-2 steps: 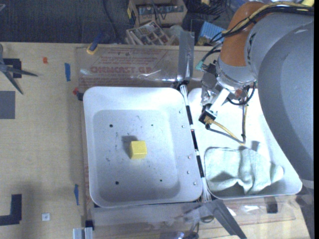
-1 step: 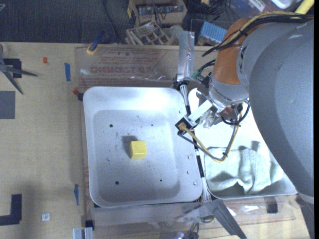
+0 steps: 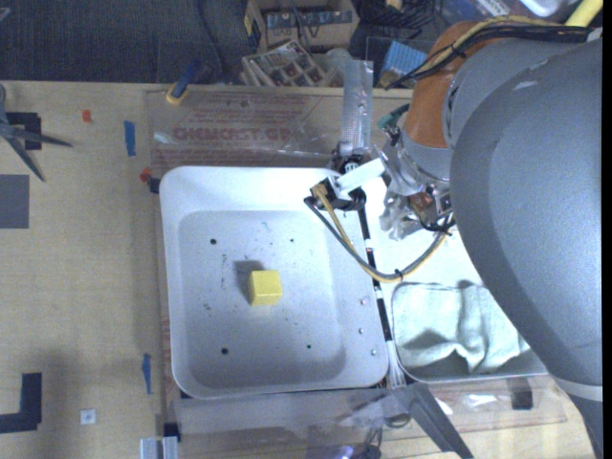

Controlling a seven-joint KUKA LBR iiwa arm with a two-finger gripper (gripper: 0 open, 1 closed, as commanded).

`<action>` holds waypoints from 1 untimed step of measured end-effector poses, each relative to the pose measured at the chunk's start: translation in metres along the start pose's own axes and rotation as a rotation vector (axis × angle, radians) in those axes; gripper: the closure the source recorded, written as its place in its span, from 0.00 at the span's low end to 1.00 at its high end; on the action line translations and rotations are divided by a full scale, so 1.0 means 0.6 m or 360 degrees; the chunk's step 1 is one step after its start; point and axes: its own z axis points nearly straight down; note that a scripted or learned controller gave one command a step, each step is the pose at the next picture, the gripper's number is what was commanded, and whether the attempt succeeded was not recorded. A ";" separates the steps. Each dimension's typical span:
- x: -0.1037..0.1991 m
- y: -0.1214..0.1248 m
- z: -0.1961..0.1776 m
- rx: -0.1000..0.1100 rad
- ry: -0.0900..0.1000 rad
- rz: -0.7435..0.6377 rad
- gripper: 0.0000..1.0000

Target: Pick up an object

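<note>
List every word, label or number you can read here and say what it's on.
Clear plastic sheet behind the left bin: reddish printed lettering, too blurred to read.
Yellow block: no marking visible.
Boxes beyond the bench: labels too small to read.

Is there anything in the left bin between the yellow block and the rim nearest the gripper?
In the camera view, bare white bin floor separates the yellow block from the left bin's right rim.

Site was a robotics lab or workshop. A wooden bench (image 3: 76, 285) carried two white bins (image 3: 182, 199), blue tape marks (image 3: 129, 139) and a large grey arm (image 3: 535, 208) trailing loose cables (image 3: 349, 237). Behind the bench, cluttered boxes of electronics (image 3: 296, 17) and wiring sat on dark carpet (image 3: 96, 22).
</note>
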 end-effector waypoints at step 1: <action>0.007 0.033 0.000 0.0000 0.0006 0.0368 1.00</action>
